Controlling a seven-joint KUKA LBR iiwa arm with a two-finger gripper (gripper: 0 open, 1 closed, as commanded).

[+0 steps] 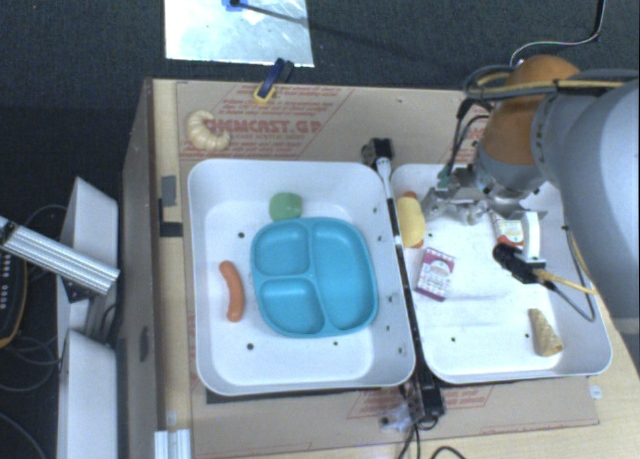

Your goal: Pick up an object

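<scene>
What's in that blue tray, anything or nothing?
Nothing. The blue tray shows bare blue in all three compartments; the green item and sausage lie outside it.

Dark carpet floor [70, 57] surrounds a bench topped with printed cardboard [300, 122]. A shiny metal sheet [215, 22] lies on the floor beyond. White frame pieces [85, 247] stand at left.

Grey arm [590, 137], orange wrist band [520, 107], black and yellow cables.
</scene>
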